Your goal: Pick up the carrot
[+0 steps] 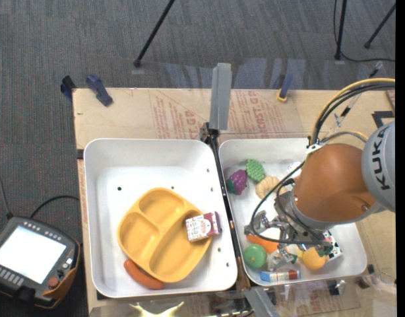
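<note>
Hand (pixel 281 238), fingers' state impossible to tell, hangs in the right bin (pixel 357 246) over the carrot (pixel 261 242); "KUKA" reads on the arm (pixel 380 167).

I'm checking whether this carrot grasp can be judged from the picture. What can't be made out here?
- Gripper, camera view: the orange wrist band and cables cover it, so the finger state cannot be told.
- Carrot: just an orange end shows under the gripper; contact is unclear.
- Small items near the right bin front wall: overlapped, too small to identify.
</note>
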Robot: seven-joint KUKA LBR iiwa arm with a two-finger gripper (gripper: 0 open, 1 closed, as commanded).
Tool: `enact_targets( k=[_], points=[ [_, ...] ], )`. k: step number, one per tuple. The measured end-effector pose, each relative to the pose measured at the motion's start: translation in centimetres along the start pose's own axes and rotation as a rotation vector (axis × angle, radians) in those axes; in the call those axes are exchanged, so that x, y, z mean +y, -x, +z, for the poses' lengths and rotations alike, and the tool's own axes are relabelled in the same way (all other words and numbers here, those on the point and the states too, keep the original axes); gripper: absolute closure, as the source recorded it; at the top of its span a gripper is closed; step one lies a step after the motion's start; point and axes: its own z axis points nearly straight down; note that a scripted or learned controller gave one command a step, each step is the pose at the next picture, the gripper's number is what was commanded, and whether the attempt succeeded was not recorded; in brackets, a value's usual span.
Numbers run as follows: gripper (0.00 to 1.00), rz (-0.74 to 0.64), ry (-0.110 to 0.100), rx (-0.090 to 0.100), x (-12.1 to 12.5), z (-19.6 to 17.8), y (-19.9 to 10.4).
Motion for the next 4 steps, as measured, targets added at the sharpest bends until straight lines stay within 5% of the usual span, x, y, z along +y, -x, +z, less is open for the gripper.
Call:
enact_targets(
  k=[1, 2, 3, 4],
  points=[
    [1.00, -0.002, 0.002, 0.007, 0.1, -0.8, -0.1],
    [1.00, -0.216, 0.003, 0.006, 2.5, -18.4, 1.7],
    [0.00, -0.213, 0.009, 0.015, 2.4, -18.0, 1.4],
    [0.00, -0.368, 0.017, 0.023, -0.2, -6.8, -0.2]
  ],
)
